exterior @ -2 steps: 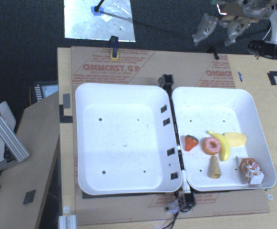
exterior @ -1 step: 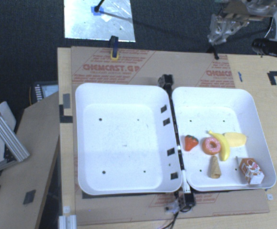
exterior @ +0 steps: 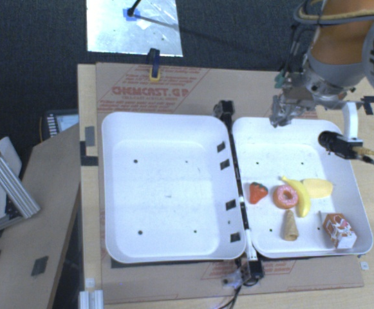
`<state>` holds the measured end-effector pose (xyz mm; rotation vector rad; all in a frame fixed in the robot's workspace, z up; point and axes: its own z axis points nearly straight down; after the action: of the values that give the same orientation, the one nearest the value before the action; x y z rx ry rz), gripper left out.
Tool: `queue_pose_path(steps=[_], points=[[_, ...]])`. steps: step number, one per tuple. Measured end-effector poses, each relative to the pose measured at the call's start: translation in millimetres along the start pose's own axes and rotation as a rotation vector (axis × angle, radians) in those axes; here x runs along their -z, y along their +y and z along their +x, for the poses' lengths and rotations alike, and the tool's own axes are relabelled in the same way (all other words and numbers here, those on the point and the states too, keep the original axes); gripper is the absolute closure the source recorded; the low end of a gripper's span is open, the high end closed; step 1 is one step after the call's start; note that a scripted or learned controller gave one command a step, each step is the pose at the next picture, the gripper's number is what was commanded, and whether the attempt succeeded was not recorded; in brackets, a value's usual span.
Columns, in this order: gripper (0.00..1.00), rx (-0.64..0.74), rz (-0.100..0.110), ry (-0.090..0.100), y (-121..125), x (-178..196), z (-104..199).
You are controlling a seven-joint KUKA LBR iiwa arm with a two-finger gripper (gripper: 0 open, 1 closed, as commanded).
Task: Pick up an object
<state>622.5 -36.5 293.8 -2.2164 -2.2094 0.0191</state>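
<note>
The right bin (exterior: 264, 147) holds several small toy foods near its front. A red strawberry (exterior: 257, 192) lies by the divider, an orange doughnut (exterior: 286, 197) sits right of it, and a yellow banana (exterior: 300, 196) curves beside a yellow lemon (exterior: 317, 187). An ice-cream cone (exterior: 290, 226) lies further forward, and a red and white cake slice (exterior: 338, 230) rests in the front right corner. My gripper (exterior: 280, 116) hangs above the bin's far rim, well apart from all of them, with nothing seen in it.
The left bin (exterior: 167, 185) sits beside the right one, with black clips (exterior: 233, 172) along the shared edge. A shiny metal sheet (exterior: 134, 18) lies at the back. A black fitting (exterior: 336, 142) juts over the right bin's far right side.
</note>
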Motion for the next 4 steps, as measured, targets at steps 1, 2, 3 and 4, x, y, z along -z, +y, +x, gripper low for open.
queue_pose_path(steps=[1, 2, 3, 4], points=[[1.00, 0.000, -0.005, 0.000, -47, -103, -25], [0.00, 0.004, -0.019, 0.000, -43, -96, -24], [0.00, 0.011, -0.028, 0.001, -62, -8, 12], [0.00, 0.011, -0.028, 0.001, -72, 66, 40]])
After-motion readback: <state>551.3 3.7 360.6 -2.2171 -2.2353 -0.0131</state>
